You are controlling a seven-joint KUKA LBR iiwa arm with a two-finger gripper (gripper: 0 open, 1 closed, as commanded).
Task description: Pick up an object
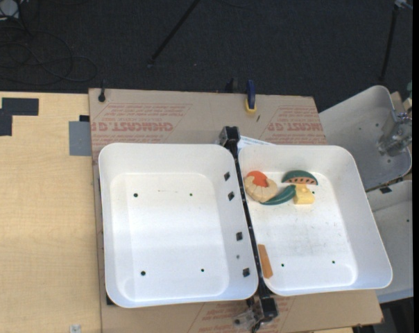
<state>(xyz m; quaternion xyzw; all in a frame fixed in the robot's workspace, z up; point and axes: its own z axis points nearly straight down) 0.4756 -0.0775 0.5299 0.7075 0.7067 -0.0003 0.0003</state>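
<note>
Desk [36,214]: light wood surface. A brown cardboard sheet [175,120] with red print lies on it under both bins.
Left bin [116,227]: shallow, white, with small dark dots on its floor.
Right bin [362,241]: shallow, white, touching the left bin along a shared seam with dark clips down it.
Task objects: all five lie in the right bin. Four are clustered toward the bin's 11 o'clock, and one lies apart near its 7 o'clock.
Round piece [257,184]: tan with an orange-red top. It is the cluster member nearest the seam.
Green curved piece [284,197]: lies at the round piece's 4 o'clock, touching it.
Melon-like slice [300,178]: dark green arc with a red face, at the green curved piece's 1 o'clock, close beside it.
Yellow block [304,197]: sits at the slice's 6 o'clock, just below it, with the tip of the green piece against its 9 o'clock side.
Orange stick [264,261]: long and narrow, lying by the seam wall and running roughly 12 to 6 o'clock, well apart from the cluster.
Tool: open or closed state cannot be told, so no bearing from it to the objects is recorded.
Blue clamp [250,96]: on the cardboard's 12 o'clock edge.
Grey plate [358,120]: at the right bin's 2 o'clock, off the cardboard.
</note>
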